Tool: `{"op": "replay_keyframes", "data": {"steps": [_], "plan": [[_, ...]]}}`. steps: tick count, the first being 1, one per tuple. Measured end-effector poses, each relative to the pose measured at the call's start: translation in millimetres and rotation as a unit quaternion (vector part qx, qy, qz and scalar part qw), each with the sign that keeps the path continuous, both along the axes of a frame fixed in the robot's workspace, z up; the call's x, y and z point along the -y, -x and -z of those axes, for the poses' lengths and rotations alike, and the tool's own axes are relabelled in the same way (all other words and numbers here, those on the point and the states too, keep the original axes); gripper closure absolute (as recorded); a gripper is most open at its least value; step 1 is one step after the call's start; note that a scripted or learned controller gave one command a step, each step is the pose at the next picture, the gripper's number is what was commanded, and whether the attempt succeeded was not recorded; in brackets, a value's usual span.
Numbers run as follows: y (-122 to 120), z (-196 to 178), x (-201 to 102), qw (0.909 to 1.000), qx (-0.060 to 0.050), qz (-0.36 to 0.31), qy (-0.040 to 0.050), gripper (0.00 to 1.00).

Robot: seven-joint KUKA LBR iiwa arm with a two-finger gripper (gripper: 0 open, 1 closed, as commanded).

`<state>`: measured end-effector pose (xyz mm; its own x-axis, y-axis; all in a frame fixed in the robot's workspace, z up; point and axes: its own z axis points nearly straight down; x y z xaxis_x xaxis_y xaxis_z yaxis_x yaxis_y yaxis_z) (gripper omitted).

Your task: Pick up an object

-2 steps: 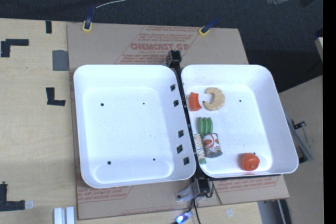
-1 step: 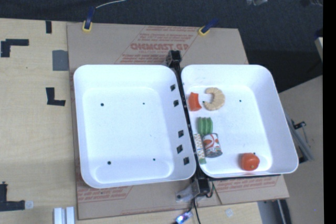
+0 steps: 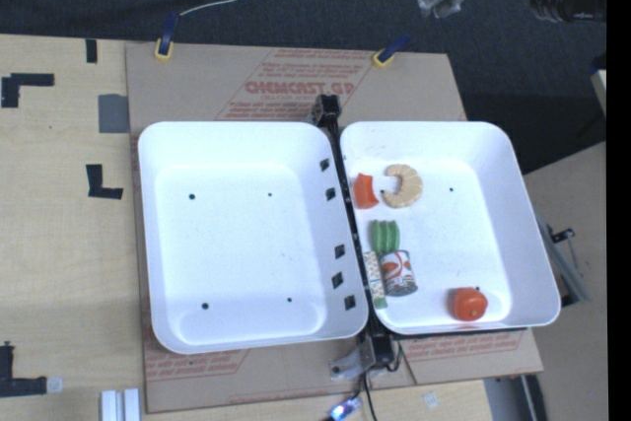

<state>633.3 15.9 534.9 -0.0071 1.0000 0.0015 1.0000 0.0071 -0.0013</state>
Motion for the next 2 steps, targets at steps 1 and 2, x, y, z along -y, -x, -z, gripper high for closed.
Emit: {"op": "replay_keyframes", "data": {"steps": [1, 2], "plan": [[15.9, 0.2, -61.4, 1.0000, 0.000, 0.000, 0.0000, 1.00], [30.3, 0.5, -130.2, 1.0000, 0.000, -0.001, 0.0000, 1.00]]}}
